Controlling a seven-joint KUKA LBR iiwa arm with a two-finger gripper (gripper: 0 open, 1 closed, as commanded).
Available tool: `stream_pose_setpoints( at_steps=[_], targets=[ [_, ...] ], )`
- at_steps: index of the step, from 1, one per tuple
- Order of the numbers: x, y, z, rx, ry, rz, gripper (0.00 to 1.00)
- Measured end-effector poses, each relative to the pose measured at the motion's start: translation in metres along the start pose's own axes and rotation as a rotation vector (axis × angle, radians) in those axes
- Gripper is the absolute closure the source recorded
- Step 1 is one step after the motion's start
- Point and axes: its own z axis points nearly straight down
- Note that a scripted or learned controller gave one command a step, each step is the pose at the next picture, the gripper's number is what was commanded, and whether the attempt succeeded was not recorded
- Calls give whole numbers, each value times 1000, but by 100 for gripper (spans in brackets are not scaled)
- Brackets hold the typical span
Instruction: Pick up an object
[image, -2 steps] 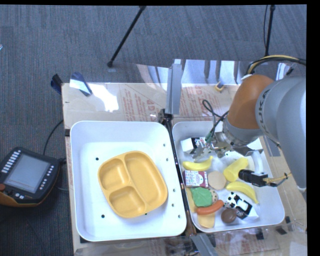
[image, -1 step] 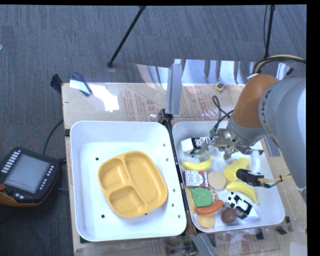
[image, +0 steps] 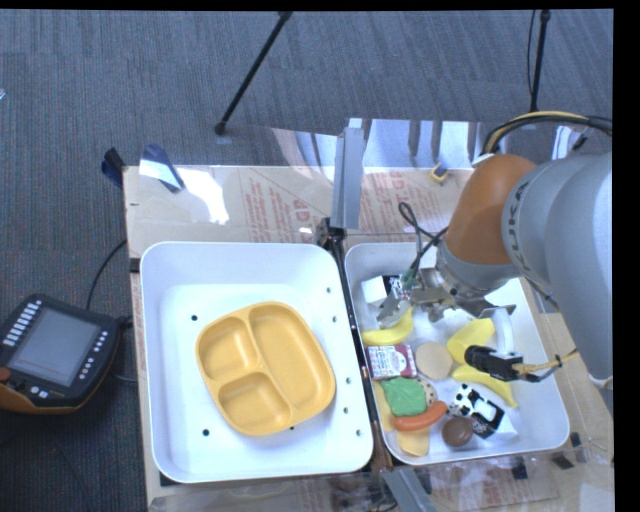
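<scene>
My gripper (image: 425, 298) hangs low over the toy-food bin (image: 545, 420); its grasp I cannot tell, so nothing counts as picked.

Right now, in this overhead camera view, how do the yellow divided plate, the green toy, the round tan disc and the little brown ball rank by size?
Largest to smallest:
1. yellow divided plate
2. green toy
3. round tan disc
4. brown ball
The disc and ball look close, so that order is unsure.

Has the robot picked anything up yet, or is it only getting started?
Nothing looks picked up yet. The arm hangs low over the right bin, its gripper down near the banana among the toy food. The yellow plate lies alone in the left bin. Grasping and lifting something is still to come.
</scene>
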Motion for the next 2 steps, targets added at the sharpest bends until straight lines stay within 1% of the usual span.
stream_pose_setpoints(
  at_steps=[1, 2],
  targets=[
    [0, 0, -9, 2, 1, 1, 100],
    [49, -35, -131, -9, -2, -54, 100]
  ],
)
